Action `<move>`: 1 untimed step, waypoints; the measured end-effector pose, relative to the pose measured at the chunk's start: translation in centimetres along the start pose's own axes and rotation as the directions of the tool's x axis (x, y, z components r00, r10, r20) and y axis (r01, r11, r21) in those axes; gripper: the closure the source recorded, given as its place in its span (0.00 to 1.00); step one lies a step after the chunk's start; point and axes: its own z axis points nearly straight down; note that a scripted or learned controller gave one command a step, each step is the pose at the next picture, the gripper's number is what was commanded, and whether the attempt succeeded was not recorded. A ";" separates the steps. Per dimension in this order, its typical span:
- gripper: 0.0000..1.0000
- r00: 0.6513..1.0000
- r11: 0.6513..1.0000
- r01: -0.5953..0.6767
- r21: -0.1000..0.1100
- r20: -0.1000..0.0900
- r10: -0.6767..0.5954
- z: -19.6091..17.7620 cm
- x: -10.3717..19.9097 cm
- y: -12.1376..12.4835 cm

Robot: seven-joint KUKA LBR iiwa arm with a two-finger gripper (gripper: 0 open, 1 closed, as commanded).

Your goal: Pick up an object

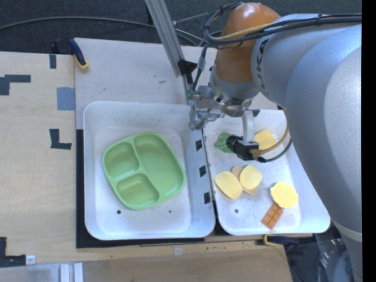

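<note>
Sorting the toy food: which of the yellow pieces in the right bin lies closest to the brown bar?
The yellow piece farthest right in view, just above the brown bar; the other three lie farther off.

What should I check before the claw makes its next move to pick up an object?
1. Objects to pick are present in the right bin: yellow pieces, an orange-brown block and a green piece. Ok.
2. The claw is above an object. Not ok: it hangs over the rims between the bins.
3. The chosen object lies apart from the others. Not ok for the two middle yellow pieces, which touch.
4. The green piece is fully in sight. Not ok: the robot partly hides it.
5. The green plate in the left bin is out of the way. Ok.
</note>
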 end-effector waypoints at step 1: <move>1.00 1.000 1.000 0.000 -0.001 0.000 0.000 0.2 4.6 1.2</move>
